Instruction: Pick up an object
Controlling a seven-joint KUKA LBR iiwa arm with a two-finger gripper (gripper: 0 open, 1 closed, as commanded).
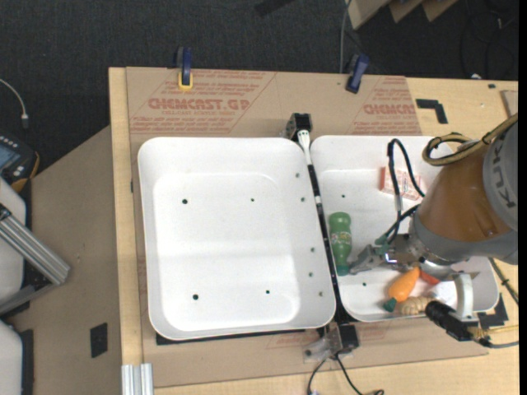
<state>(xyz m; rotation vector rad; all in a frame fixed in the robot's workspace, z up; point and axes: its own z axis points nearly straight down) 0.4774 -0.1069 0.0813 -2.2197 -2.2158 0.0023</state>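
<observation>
The left bin [156,220] lay well to the left of the fingers and played no part in the reach. Across the divider, in the right bin [362,163], the green bottle [339,240] stood as the nearest candidate: it lay just to the left of the gripper [365,259], with its long axis running roughly up and down the view, parallel to the divider and so crosswise to the line of the fingers, which pointed leftward toward its lower end. The fingertips sat very near that lower end, possibly touching it, though contact could not be settled from this angle. How far the fingers stood apart could not be told either, and nothing was seen held between them. Just below and right of the fingers lay an orange carrot-shaped toy [403,287], partly under the wrist. Farther up and right of the fingers rested a red-and-white packet [394,179], well apart. Judged from this, the bottle was the object best placed for the grasp.
</observation>
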